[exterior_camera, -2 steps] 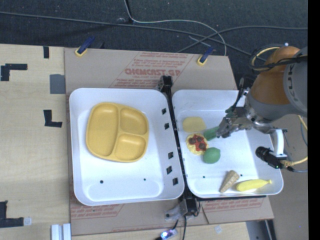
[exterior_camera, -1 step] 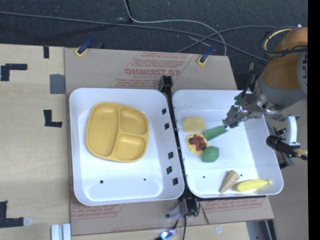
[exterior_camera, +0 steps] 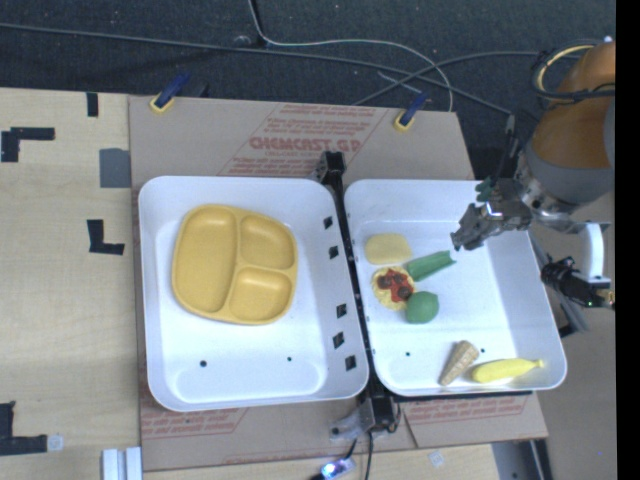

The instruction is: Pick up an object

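The right bin [exterior_camera: 520,298] holds several toy foods: a pale yellow slab [exterior_camera: 387,247], a green pod [exterior_camera: 430,264], a pizza slice with red topping [exterior_camera: 393,285], a green ball [exterior_camera: 422,307], a tan cone [exterior_camera: 458,362] and a yellow banana [exterior_camera: 506,370]. My gripper [exterior_camera: 472,230] hangs over the bin's upper right part, just right of the green pod and apart from it. Its dark fingers point down and left, and nothing shows between them.
The left bin [exterior_camera: 160,298] holds a yellow divided plate [exterior_camera: 235,264]. Black clips [exterior_camera: 335,268] line the seam between the bins. Cables [exterior_camera: 330,43] trail across the dark floor behind the cardboard. The arm's grey body [exterior_camera: 570,158] stands at the right.
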